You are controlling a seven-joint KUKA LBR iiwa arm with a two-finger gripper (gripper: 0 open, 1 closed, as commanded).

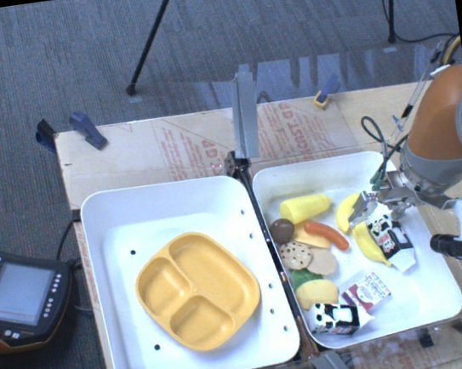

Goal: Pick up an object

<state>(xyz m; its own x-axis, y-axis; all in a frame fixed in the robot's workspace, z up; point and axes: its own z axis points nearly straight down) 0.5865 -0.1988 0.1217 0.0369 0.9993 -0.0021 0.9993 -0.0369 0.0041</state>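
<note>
My gripper (370,207) hangs low over the right bin (441,294), near its upper right part. It sits just above a yellow banana (348,212), a second banana (367,246) and a black-and-white cow-pattern carton (393,241). I see nothing held in it. To its left lie a yellow cylinder (305,207), an orange sausage (327,234), a brown ball (282,230), a cookie (295,256) and a pale wedge (321,263).
At the right bin's front lie a yellow lump (316,293), a green piece (301,279), a second cow-pattern carton (333,317) and a red-and-white carton (367,292). The left bin (109,232) holds a yellow compartment plate (197,290). A teach pendant (16,297) lies off the bench at far left.
</note>
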